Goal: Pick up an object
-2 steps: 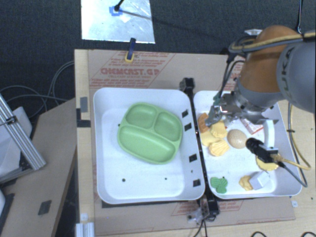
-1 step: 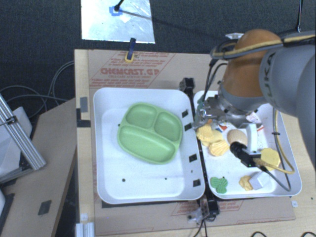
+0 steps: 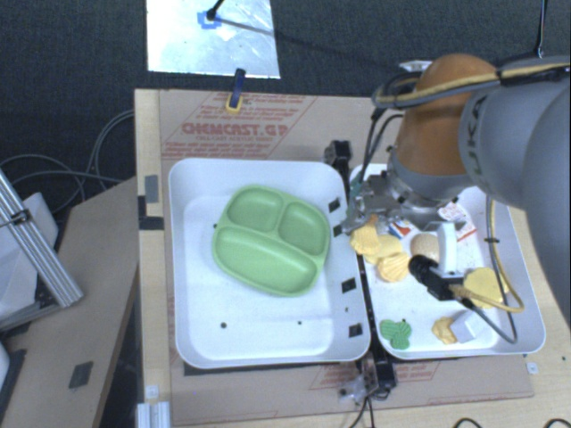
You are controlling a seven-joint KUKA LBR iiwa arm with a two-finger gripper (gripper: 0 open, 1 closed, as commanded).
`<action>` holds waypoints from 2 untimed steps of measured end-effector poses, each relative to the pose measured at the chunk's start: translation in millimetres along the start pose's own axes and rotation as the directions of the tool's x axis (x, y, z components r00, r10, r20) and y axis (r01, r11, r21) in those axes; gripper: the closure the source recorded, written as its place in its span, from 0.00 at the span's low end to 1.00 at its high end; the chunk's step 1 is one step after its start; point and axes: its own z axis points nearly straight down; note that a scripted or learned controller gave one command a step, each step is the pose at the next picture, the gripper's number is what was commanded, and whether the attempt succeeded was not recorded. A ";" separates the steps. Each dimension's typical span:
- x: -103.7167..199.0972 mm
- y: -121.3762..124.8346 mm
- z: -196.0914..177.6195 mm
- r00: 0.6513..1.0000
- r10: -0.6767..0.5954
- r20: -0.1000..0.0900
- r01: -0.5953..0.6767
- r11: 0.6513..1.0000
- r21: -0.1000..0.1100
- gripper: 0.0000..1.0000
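While small toys (image 3: 391,259) lie loose in the right bin (image 3: 517,328), nothing looks lifted yet, the pincer (image 3: 379,205) sits low over them, its grip impossible to tell, so the pick remains undone.

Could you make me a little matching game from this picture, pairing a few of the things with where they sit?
Things:
1. green plate
2. small green toy
3. silver sheet
4. robot arm

Places:
A. beyond the bins, at the top of the picture
B. near front edge of the right bin
C. in the left bin
D. above the right bin

Pairs: 1-C, 2-B, 3-A, 4-D
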 end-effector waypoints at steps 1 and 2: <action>5.6 3.1 -16.6 1.000 -0.001 -0.001 0.001 1.000 -0.002 1.00; 2.7 3.4 -0.4 1.000 0.004 0.001 -0.004 1.000 0.000 1.00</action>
